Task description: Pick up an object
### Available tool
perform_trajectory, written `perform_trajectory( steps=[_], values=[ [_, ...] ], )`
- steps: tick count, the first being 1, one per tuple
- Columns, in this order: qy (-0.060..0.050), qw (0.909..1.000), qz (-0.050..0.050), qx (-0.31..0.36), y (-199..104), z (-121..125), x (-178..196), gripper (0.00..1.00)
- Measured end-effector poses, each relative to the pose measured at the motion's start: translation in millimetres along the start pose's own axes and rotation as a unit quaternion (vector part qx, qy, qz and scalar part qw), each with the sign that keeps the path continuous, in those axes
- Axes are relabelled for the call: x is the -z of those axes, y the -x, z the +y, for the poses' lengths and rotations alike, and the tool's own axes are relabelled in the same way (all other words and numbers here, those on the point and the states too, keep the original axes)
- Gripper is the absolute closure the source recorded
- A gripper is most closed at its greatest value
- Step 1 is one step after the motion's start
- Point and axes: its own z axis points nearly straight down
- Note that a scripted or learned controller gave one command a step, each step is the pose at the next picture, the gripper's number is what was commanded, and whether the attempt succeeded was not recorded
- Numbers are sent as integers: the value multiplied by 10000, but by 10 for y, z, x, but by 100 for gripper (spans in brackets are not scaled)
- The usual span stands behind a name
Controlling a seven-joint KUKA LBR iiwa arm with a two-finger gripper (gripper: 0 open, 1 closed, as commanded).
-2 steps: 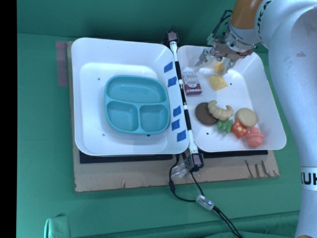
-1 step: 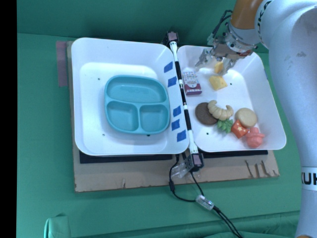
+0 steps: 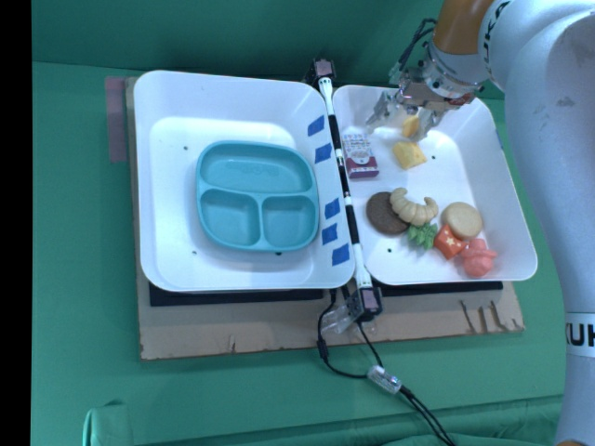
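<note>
At the far end of the right bin point(image 3: 521, 249), one small yellow-orange piece point(image 3: 411, 125) sits between the spread fingers of the pincer point(image 3: 402, 119); whether it is truly pinched I cannot tell. Just beside lies one yellow wedge point(image 3: 409, 154), then one red-white carton point(image 3: 359, 152), one brown disc point(image 3: 381, 212), one croissant point(image 3: 415, 206), one round bun point(image 3: 462, 219). One teal divided tray point(image 3: 257, 195) fills the left bin point(image 3: 167, 100)

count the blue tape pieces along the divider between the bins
4, all on the left bin's right wall: blue tape pieces at top, next down, lower, and lowest. None seem hidden.
</note>
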Motion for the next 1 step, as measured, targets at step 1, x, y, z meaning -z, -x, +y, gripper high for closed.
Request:
perform_trajectory(
  steps=[1],
  values=[
    [1, 10000, -6, -7, -5, -1, 0, 0]
  ],
)
